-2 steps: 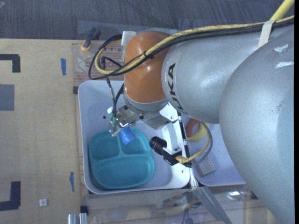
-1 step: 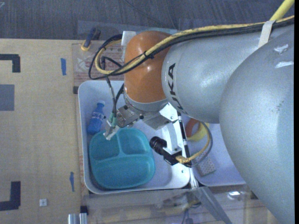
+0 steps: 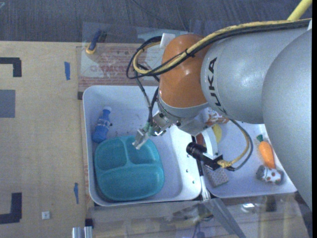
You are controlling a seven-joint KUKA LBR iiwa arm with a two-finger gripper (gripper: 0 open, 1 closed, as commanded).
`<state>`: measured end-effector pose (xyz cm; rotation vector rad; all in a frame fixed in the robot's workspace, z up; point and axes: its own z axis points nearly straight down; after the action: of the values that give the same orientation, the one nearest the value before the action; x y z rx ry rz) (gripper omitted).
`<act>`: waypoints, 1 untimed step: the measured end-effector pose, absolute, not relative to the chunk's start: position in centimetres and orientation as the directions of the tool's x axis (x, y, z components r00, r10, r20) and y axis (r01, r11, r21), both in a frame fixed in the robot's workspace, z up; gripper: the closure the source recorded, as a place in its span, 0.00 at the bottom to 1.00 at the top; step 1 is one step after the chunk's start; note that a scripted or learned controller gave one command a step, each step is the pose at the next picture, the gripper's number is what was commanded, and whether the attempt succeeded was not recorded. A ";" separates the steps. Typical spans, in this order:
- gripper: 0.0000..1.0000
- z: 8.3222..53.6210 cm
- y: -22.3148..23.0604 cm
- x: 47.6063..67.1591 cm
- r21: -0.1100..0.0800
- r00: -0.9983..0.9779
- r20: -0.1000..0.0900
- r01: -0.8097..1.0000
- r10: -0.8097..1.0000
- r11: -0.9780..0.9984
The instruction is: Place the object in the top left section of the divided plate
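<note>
Grey-green claw [image 3: 140, 139] hangs over the upper rim of the teal divided plate [image 3: 129, 168], tip at approx the divider between the 2 top sections. Fingers look pressed together w/ a pale greenish bit at the tip; can't tell if that is a held thing or part of the claw. Arm [image 3: 247, 68] comes in from 3 o'clock: grey shell, orange band, letters "UKA" readable on the grey, running vertically.

Plate: 1, teal plastic, rounded corners, 3 sections (2 small on top, 1 large below), lying flat in the left bin [image 3: 89, 133], toward 6 o'clock.

At 9 o'clock of the claw, 1 blue bottle [image 3: 102, 126] lies near the bin's left wall, just beside the plate's top-left corner.

Right bin [image 3: 237, 185], at 3 o'clock: 1 orange carrot toy [image 3: 266, 152] w/ green top, 1 small white-and-brown toy [image 3: 268, 174] just below it, 1 grey square piece [image 3: 216, 177] near the bin's left edge.

Worktop [image 3: 39, 148] is light wood w/ blue tape marks.
</note>
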<state>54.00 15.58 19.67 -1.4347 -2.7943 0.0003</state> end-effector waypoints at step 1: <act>0.00 11.2 18.1 49.7 0.029 -0.554 -0.003 0.832 0.832 0.554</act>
<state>49.72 18.05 11.18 -1.4903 -2.7838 -0.0390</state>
